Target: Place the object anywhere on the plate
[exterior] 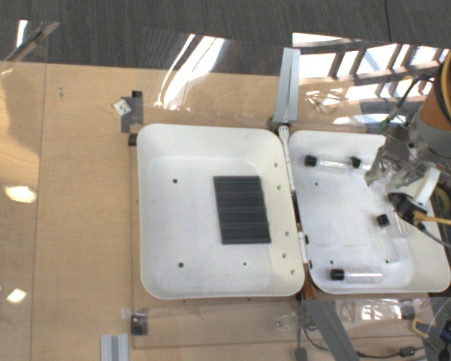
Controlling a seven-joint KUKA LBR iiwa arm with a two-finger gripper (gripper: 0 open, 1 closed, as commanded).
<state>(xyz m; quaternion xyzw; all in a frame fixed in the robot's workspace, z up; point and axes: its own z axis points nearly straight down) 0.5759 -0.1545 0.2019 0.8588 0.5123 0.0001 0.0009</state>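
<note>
3 clear tubes [355,275] with black caps lie in the right bin [346,224], the plate [242,209] in the left. Light, stiff, slippery; grip mid-barrel. Whether the hand [395,173] is open, I cannot tell.

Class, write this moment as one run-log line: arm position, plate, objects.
arm: over right bin, upper right | gripper: fingers unclear | plate: dark, left bin, bare | tubes: lying in right bin

Wooden bench [60,201], dark carpet [173,6], window glare [346,59]
</note>
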